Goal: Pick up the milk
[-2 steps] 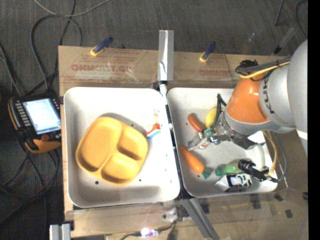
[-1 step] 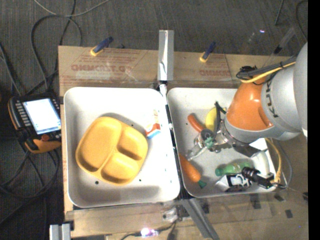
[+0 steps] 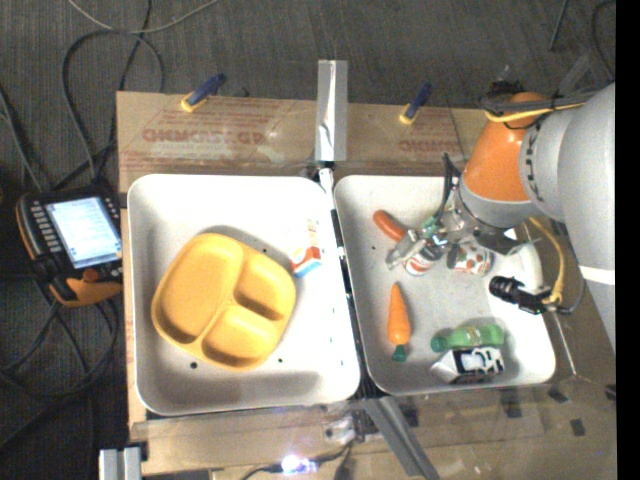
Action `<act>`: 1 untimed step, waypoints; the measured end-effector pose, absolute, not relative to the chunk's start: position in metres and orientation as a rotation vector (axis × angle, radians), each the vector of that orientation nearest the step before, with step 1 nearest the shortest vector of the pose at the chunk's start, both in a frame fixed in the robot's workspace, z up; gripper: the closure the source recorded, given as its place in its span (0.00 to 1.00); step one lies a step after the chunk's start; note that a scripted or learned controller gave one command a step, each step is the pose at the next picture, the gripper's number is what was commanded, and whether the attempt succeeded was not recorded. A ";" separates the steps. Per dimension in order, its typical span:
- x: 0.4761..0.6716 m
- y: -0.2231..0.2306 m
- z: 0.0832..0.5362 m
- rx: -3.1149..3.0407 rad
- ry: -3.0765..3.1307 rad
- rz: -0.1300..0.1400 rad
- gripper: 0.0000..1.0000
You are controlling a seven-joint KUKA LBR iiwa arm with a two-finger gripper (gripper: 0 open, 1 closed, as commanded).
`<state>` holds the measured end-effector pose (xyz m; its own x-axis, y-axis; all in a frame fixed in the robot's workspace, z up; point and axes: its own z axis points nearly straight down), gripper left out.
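A white carton with black patches (image 3: 476, 364), which looks like the milk, lies at the front right corner of the right bin (image 3: 375, 363). A green object (image 3: 467, 337) rests against its far side. My gripper (image 3: 418, 248) hangs low over the far half of that bin, well behind the carton and apart from it. Close beside the gripper on its right lies a small red and white object (image 3: 468, 261). Another small white carton with red and blue print (image 3: 308, 258) lies in the left bin (image 3: 145, 368), by the plate's right edge.
A yellow divided plate (image 3: 225, 298) takes up the middle of the left bin. In the right bin an orange carrot (image 3: 398, 314) lies left of centre and a red sausage-like piece (image 3: 389, 224) at the far left. A black cable plug (image 3: 512, 292) hangs at the right.
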<state>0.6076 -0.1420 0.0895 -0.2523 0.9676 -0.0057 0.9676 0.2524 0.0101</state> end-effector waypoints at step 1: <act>0.560 -0.146 0.090 1.545 2.718 0.004 0.00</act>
